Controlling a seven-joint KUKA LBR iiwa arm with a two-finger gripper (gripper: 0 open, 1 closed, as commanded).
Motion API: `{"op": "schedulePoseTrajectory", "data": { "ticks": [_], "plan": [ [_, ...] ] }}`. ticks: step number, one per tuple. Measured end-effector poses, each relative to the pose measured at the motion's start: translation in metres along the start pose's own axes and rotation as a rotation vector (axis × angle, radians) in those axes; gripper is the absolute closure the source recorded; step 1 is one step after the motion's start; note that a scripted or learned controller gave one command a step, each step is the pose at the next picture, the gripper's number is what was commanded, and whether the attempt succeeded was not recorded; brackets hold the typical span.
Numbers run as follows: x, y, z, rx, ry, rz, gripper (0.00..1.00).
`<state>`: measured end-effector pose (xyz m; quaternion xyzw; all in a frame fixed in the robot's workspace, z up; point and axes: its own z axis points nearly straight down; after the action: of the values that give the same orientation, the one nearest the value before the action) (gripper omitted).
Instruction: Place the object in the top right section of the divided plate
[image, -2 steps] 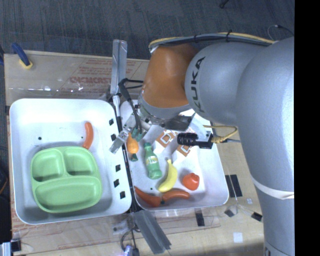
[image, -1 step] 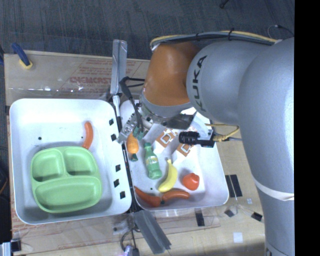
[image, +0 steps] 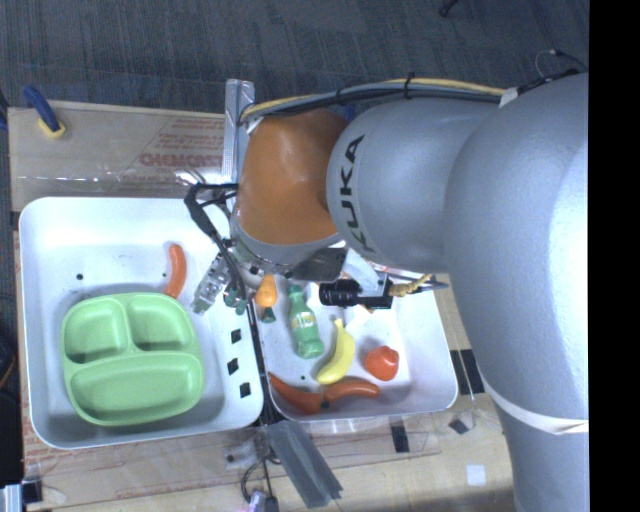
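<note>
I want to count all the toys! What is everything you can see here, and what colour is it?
plate: 1, green, divided, left bin
sausage: 1, orange, left bin, above the plate
bottle: 1, green, right bin
banana: 1, yellow, right bin
tomato: 1, red-orange, right bin
chilli: 1, red, right bin, front edge
carrot: 1, orange, near the divide
bins: 2, white, side by side
clamp: 1, blue and yellow, top left
arm: 1, grey with orange band
gripper: 1, over the left bin

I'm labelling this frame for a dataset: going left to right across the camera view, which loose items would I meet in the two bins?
Green divided plate → orange sausage → green bottle → yellow banana → red tomato-like piece.
</note>
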<state>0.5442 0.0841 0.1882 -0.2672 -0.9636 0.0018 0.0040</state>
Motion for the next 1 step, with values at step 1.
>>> {"op": "schedulePoseTrajectory", "data": {
  "ticks": [1],
  "plan": [
    [-0.0004, -0.0005, 0.0, 0.0, 0.0, 0.001, 0.0]
  ]
}}
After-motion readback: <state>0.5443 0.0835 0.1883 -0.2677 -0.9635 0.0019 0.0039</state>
